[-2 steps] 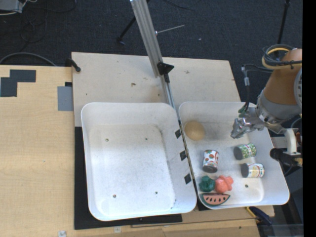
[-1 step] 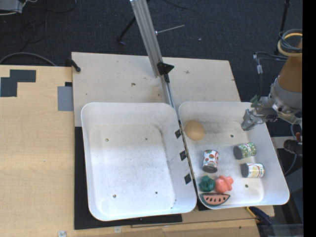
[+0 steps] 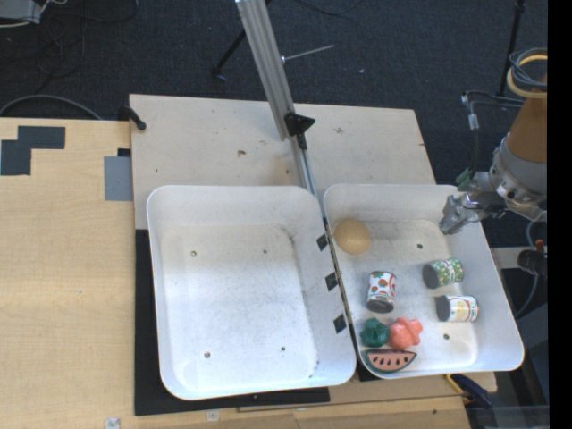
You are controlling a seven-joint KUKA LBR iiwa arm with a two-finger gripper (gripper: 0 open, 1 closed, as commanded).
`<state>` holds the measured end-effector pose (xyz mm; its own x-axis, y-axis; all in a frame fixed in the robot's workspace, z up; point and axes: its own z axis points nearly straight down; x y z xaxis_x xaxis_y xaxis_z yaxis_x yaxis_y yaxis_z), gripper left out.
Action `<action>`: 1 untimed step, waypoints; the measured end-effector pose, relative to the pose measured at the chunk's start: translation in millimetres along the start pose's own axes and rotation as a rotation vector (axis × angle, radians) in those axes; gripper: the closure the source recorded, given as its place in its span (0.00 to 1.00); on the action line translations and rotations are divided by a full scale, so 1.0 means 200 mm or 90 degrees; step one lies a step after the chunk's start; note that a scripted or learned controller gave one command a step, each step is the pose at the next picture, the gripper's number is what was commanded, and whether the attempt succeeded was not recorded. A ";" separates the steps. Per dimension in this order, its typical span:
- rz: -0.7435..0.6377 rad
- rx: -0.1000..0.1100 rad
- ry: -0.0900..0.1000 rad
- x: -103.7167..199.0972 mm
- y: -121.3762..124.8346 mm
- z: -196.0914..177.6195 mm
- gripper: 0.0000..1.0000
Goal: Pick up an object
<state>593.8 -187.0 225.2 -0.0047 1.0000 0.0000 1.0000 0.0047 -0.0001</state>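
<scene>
The right bin holds a tan ball near its left wall, a small can with red spots, a green-labelled can on its side and a yellow-labelled can on its side. Near the bin's front lie a green toy, an orange-red toy and a watermelon slice. My gripper hangs over the bin's back right corner, above and behind the green-labelled can, with nothing seen between its fingers.
The left bin stands beside the right one, with black clips along the shared wall. A slanted aluminium bar rises behind the bins. A wooden tabletop lies to the left.
</scene>
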 end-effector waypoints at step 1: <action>0.000 0.002 0.002 0.26 0.03 0.04 1.00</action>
<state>599.3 -134.3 217.6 -0.0042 1.0000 0.0028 1.0000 0.0042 -0.0030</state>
